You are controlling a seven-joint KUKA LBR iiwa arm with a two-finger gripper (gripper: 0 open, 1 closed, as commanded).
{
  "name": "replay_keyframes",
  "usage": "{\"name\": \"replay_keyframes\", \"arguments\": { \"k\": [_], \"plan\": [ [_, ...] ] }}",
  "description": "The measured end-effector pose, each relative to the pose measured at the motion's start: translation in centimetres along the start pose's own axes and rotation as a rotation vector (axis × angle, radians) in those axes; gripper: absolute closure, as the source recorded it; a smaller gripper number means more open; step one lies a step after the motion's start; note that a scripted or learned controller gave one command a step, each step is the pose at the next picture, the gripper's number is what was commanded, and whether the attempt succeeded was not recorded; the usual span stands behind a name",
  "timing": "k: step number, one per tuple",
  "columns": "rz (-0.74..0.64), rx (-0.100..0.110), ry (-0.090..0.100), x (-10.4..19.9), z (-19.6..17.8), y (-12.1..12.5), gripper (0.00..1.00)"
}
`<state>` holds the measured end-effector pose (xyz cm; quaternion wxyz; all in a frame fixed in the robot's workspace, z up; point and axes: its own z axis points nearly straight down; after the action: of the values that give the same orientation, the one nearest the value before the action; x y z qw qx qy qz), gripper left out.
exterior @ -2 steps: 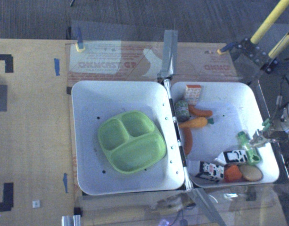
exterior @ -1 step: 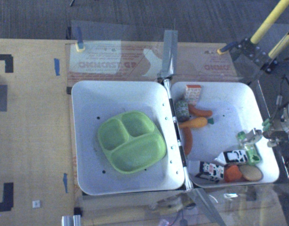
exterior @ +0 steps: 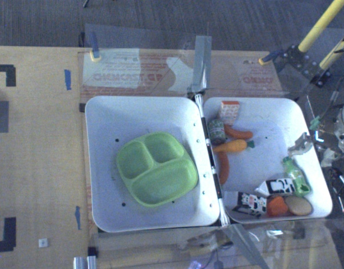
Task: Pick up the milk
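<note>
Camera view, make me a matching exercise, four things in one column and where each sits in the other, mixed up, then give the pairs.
Things:
1. green divided plate
2. carrot
3. green bottle
4. black and white milk carton

Places:
A. right bin, by its right wall
B. middle of the left bin
C. right bin, near its front edge
D. right bin, close to the divider between the bins

Pairs: 1-B, 2-D, 3-A, 4-C
</note>
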<state>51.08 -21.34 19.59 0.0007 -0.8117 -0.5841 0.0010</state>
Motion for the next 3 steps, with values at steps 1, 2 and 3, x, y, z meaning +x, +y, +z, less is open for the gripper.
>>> {"name": "replay_keyframes", "arguments": {
  "k": [1,2,3],
  "plan": [
    [0.118,-0.018,0.002,3.7,10.5,-4.1,0.00],
    [0.127,-0.027,-0.008,3.0,9.2,-3.9,1.00],
    [0.519,-0.046,0.001,5.6,9.7,-4.2,1.00]
  ]
}}
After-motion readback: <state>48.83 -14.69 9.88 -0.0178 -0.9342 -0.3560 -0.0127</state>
